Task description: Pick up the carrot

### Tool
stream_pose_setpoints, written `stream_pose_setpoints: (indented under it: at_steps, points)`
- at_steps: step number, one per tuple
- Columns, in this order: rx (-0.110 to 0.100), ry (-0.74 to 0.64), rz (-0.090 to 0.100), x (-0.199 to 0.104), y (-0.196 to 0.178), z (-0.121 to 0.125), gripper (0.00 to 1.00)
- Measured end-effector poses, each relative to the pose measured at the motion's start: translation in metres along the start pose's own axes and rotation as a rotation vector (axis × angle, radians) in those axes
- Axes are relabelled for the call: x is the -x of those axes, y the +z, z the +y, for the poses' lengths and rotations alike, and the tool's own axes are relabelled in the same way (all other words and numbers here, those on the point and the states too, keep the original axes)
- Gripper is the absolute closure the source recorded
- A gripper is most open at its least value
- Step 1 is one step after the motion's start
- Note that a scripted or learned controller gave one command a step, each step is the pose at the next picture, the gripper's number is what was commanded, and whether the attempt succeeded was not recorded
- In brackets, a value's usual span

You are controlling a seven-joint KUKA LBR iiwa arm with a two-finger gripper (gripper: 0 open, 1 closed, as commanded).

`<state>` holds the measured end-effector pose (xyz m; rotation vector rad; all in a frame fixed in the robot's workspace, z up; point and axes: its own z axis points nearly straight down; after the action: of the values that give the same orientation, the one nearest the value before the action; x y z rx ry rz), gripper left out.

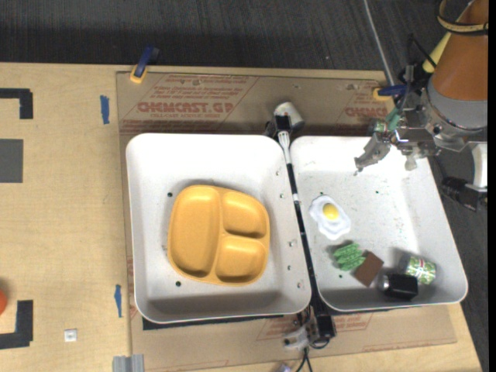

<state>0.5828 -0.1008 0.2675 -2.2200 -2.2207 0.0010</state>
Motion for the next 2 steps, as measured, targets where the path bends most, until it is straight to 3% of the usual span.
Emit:
stream_pose_setpoints:
  at_steps: [1, 2]
  points:
    - [0.000, -0.013, 0.000, -0.006, 0.161, -0.011, 0.00]
    - [0.003, -0.012, -0.001, -0.006, 0.151, -0.010, 1.00]
